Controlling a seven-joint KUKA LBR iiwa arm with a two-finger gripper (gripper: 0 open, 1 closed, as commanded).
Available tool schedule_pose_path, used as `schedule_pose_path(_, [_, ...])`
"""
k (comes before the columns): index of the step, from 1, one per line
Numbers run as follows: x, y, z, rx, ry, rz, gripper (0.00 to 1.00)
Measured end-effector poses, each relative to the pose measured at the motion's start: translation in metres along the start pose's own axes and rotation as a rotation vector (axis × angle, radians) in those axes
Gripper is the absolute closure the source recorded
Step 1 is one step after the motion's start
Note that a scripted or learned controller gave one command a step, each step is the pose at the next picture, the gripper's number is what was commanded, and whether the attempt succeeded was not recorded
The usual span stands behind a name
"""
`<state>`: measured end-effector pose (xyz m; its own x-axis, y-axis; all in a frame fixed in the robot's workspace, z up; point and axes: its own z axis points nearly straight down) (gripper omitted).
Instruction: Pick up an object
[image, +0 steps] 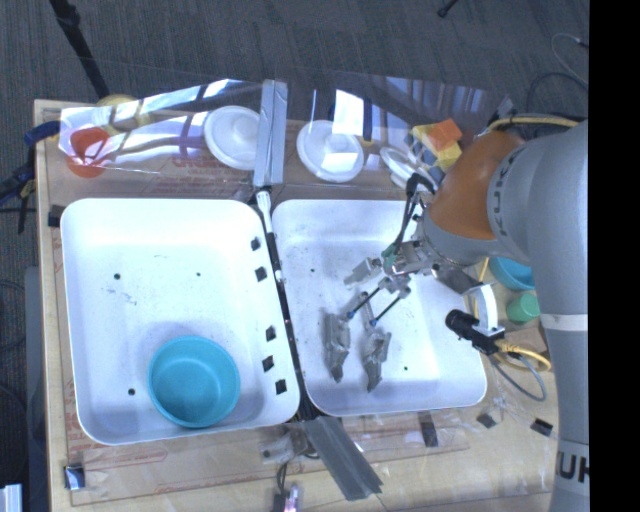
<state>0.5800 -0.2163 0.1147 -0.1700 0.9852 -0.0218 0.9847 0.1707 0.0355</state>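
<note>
In the camera view you see the gripper (354, 352) low inside the right bin (310, 380), its two grey fingers (334, 350) spread apart with nothing between them, tips near the bin floor. The arm (520, 220) reaches in from the right, its orange band (468, 190) above the wrist. The only pickable object you have in the bins, a blue bowl (195, 380), sits upright in the left bin (90, 300), near its front edge, well apart from the gripper.

Arm (545, 230) is running off the right edge, its orange band hiding part of the right bin's (300, 300) far-right corner.
</note>
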Motion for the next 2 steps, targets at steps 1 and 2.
schedule_pose_path(1, [-0.0002,0.0018,0.0001,-0.001,-0.002,-0.056,0.00])
schedule_pose_path(2, [0.0000,0.0020,0.0002,0.000,0.000,-0.137,0.00])
